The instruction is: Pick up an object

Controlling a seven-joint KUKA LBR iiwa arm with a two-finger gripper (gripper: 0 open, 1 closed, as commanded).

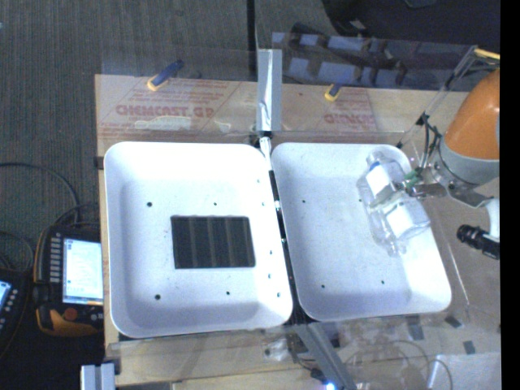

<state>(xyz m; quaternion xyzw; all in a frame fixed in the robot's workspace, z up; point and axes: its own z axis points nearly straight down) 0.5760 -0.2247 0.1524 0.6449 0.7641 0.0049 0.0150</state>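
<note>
Camera view, dark slab [213, 241] left bin, claw [390, 201] right bin, well apart

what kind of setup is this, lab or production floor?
Likely a robotics lab grasping cell, not a production floor: two white bins on a wooden bench, a grey-and-orange arm reaching over the right bin, and a teach pendant lying on carpet.

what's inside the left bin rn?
One dark ribbed rectangular pad lies flat on the left bin floor, with small dark dots around it. Whatever lies beneath the pad is covered.
</note>
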